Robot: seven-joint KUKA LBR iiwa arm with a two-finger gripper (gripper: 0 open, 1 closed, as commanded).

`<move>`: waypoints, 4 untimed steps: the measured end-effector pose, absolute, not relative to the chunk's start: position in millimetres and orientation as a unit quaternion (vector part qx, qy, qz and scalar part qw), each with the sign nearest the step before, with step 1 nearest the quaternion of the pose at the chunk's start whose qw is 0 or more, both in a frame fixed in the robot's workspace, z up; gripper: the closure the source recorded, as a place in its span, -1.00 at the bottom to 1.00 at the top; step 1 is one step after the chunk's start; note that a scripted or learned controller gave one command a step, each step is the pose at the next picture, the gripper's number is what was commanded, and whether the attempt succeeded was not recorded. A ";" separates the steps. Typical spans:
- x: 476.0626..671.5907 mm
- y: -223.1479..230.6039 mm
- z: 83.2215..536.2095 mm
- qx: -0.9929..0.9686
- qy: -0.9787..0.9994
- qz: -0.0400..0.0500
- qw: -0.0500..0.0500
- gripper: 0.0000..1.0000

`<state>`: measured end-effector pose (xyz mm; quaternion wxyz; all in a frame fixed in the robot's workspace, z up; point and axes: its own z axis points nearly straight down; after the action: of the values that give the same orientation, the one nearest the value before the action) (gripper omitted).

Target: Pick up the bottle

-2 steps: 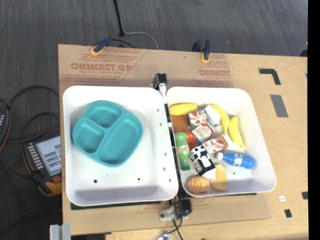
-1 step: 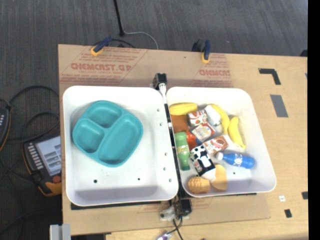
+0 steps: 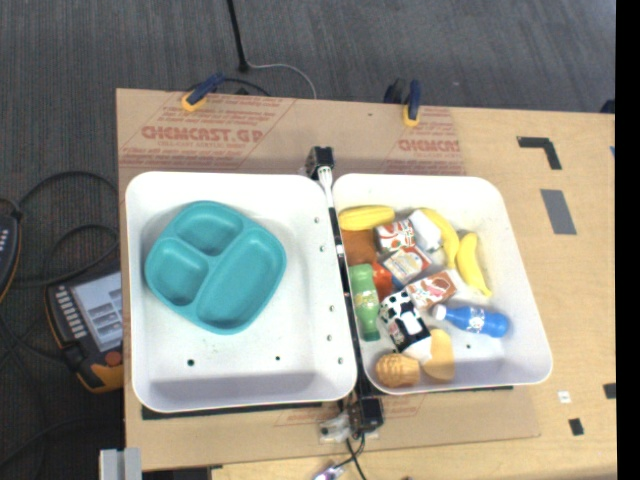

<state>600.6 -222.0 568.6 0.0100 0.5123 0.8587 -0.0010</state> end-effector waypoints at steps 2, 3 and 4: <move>602.4 -220.4 589.1 0.512 0.859 -0.001 0.014 1.00; 603.2 -219.6 599.3 0.512 0.859 -0.002 0.016 1.00; 604.1 -218.7 609.5 0.511 0.859 -0.002 0.018 1.00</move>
<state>604.1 -218.7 609.5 0.0177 0.5112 0.8593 -0.0023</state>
